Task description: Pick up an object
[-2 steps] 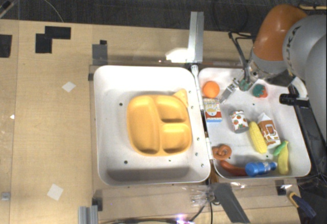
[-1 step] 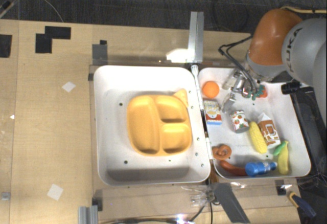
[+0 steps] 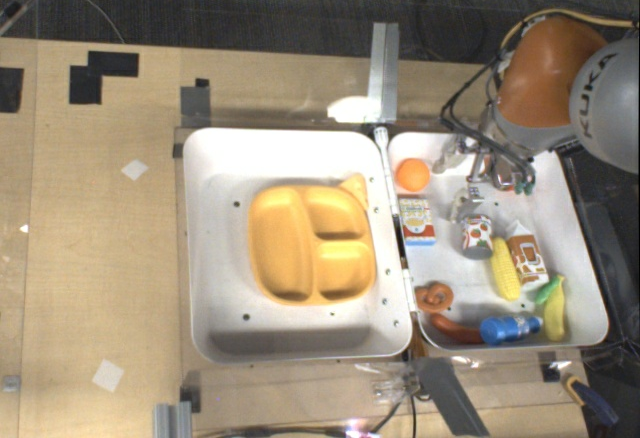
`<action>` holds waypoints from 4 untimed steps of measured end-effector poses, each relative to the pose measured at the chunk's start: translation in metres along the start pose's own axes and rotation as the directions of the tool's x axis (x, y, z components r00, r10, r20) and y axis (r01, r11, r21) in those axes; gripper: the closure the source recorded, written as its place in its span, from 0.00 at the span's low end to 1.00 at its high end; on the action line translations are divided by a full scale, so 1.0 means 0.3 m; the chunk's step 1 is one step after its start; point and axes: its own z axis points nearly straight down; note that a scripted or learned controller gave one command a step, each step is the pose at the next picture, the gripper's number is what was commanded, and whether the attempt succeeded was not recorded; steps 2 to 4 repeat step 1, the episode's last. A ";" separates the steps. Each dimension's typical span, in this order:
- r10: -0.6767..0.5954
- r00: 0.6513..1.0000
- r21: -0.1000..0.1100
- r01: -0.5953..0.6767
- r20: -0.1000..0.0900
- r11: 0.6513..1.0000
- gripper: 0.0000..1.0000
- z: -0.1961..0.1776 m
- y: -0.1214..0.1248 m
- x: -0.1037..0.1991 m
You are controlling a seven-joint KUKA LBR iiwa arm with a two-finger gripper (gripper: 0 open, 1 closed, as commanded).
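The right bin [image 3: 580,226] holds several small items. An orange ball [image 3: 412,174] lies at its far left, with a small red and blue carton [image 3: 417,223] just in front of it. A grey can [image 3: 478,237] sits mid-bin, beside a yellow corn cob [image 3: 505,269] and a brown packet [image 3: 527,260]. My gripper [image 3: 472,194] hangs from the orange-banded wrist [image 3: 540,76], low over the bin and directly behind the can. Nothing shows in its grasp.
A yellow divided tray [image 3: 310,241] lies in the left bin [image 3: 215,326]. Along the right bin's front edge are a brown pretzel [image 3: 434,297], a red sausage [image 3: 455,328], a blue bottle [image 3: 510,328] and a yellow-green fruit [image 3: 553,306]. A metal post [image 3: 384,76] stands behind the bins.
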 end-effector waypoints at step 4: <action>-0.336 0.942 0.003 0.336 0.004 0.942 0.00 -0.273 -0.212 -0.018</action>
